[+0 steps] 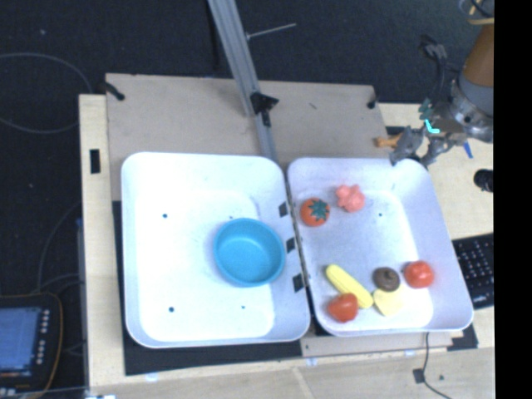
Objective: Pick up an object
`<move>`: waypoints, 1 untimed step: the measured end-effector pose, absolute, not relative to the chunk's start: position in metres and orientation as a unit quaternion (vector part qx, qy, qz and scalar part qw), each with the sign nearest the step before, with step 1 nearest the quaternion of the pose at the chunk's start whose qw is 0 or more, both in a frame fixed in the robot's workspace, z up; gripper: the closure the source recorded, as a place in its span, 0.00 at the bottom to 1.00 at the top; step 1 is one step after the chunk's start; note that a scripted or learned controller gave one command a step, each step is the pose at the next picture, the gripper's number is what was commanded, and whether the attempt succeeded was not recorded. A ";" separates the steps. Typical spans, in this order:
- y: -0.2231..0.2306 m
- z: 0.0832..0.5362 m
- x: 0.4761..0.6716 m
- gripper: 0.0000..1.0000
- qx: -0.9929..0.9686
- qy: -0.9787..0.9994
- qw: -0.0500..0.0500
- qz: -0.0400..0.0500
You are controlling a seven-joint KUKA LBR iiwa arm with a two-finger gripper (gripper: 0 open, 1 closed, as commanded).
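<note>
Nearest me, along the right bin's [445, 248] front edge, I see a red tomato [342, 307], a yellow banana [347, 281], a brown piece [386, 278] and another tomato [418, 273], loosely scattered and so open to a pick. Further back lie a stemmed tomato [314, 212] and a pink piece [350, 197]. The blue bowl [248, 251] sits alone in the left bin [158, 189]. My tool [413, 151] hovers beyond the right bin's far corner, fingers spread, holding nothing, probably staged for a descent.

The arm [478, 65] reaches in from the right, its gripper [418, 150] pointing down with fingers spread
</note>
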State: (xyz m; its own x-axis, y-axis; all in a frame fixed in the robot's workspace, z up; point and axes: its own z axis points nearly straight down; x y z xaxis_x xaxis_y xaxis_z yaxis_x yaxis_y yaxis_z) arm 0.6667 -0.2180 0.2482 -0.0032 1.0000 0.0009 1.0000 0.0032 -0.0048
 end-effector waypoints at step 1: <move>-0.218 0.253 0.668 0.00 -0.706 -0.709 -0.002 -0.001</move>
State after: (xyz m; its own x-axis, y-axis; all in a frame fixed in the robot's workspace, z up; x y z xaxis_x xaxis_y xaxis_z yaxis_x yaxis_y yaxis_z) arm 0.6683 -0.2181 0.2534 -0.0040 1.0000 -0.0010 1.0000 0.0040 0.0036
